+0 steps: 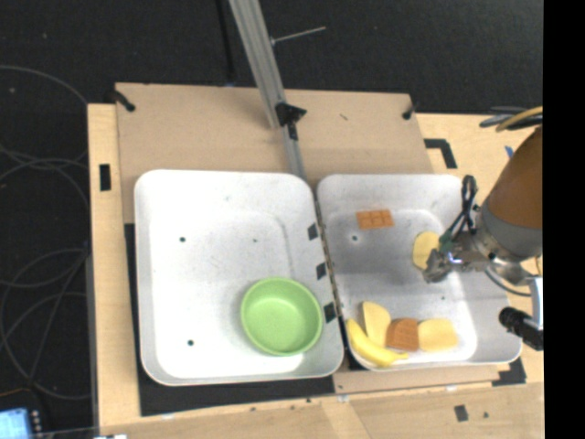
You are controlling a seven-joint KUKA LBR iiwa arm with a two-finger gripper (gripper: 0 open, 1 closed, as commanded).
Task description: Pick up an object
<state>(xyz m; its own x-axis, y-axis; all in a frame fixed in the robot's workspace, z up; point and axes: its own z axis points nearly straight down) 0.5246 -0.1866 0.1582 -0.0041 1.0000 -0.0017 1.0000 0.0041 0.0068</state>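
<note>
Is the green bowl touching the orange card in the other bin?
Apart. The camera view shows the green bowl in the left bin, the orange card in the right.

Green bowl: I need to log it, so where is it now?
The green bowl sits in the left bin, in its near right corner, beside the divider to the right bin.

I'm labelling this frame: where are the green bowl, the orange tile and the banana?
Green bowl (281,315), camera view, inner floor.
Orange tile (374,219), camera view, centre.
Banana (366,347), camera view, mid-curve.
</note>
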